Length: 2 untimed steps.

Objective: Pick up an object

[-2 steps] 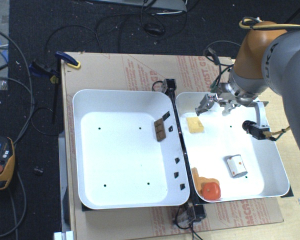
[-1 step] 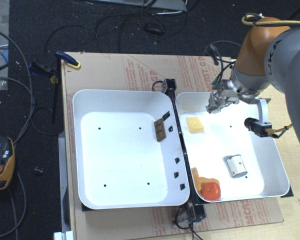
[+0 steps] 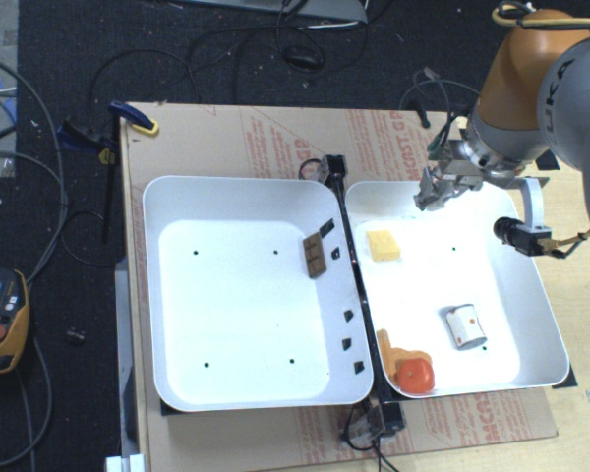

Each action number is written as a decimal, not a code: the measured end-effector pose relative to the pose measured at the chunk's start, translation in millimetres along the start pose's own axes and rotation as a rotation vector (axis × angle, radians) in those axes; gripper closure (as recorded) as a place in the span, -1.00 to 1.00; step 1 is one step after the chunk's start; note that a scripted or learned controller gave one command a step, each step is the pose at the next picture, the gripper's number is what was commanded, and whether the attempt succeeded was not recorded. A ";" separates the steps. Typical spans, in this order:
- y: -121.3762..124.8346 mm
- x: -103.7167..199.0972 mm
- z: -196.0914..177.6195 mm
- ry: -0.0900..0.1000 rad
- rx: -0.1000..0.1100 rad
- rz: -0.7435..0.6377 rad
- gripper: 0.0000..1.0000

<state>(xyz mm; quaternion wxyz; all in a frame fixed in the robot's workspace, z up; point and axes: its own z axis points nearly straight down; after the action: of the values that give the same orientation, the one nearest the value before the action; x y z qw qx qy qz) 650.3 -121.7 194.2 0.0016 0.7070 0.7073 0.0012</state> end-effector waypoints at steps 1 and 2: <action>0.4 0.0 -14.3 0.000 0.002 0.000 1.00; 4.1 47.7 -28.0 0.002 0.003 -0.004 1.00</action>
<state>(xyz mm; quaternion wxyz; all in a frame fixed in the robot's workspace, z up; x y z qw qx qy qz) 654.2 -74.0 222.2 0.0001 0.7056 0.7086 0.0009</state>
